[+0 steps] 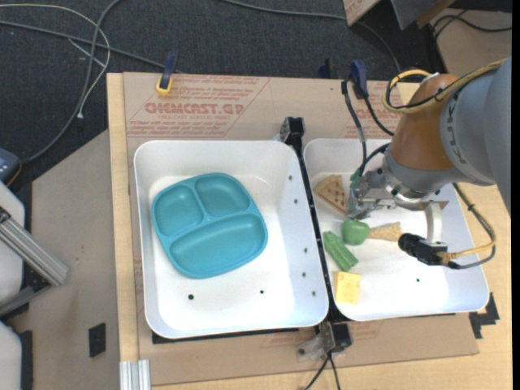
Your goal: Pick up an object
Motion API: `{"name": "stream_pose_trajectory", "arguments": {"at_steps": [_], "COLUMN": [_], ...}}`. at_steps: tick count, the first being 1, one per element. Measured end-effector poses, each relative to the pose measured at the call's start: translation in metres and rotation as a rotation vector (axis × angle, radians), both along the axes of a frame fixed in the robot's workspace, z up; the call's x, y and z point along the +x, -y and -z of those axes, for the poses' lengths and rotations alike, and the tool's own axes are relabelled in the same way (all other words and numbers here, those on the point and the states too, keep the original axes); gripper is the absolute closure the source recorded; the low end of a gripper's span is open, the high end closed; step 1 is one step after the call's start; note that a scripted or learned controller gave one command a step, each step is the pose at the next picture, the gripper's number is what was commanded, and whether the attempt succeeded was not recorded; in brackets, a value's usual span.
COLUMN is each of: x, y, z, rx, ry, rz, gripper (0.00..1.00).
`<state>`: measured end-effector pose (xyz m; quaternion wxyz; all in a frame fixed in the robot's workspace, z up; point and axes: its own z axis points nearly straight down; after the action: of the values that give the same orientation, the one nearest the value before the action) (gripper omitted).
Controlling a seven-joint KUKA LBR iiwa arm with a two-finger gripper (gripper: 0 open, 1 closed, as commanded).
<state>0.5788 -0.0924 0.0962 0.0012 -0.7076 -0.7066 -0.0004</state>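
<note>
Tabletop (203, 104): brown board with red print, filling the centre of the frame, two blue clamps (168, 70) on its upper edge. Dark carpet beyond it at upper left, crossed by loose grey cables (89, 39).

Left bin (154, 299): shallow, white, centre-left of frame. It carries a teal divided plate (210, 224), three compartments, lying flat and slightly turned, nearer the bin's left wall than its right.

Right bin (439, 295): shallow, white, centre-right of frame, its left wall touching the left bin's right wall along a dark seam.

Arm (455, 136): grey body with orange band, entering from the right edge of the frame and reaching down over the upper half of the right bin.

Tool (360, 208): low over the left part of the right bin, directly above the green round object (355, 233). Finger state cannot be told; the wrist housing blocks the tips.

Objects in right bin, by size:
- tan triangular wedge (331, 192), upper left of the bin, just beside the tool.
- green elongated piece (341, 252), lying at a slant, near the bin's left wall, just below the green round object.
- pale tan piece (385, 233), just right of the green round object.
- yellow block (348, 287), lower left corner of the bin.
</note>
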Motion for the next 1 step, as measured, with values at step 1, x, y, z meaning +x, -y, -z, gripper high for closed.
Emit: {"name": "stream_pose_trajectory", "arguments": {"at_steps": [1], "x": [0.0026], "y": [0.0045], "z": [-0.0639], "rx": [-0.003], "ry": [0.008], "rz": [-0.002], "gripper": [1.0]}}
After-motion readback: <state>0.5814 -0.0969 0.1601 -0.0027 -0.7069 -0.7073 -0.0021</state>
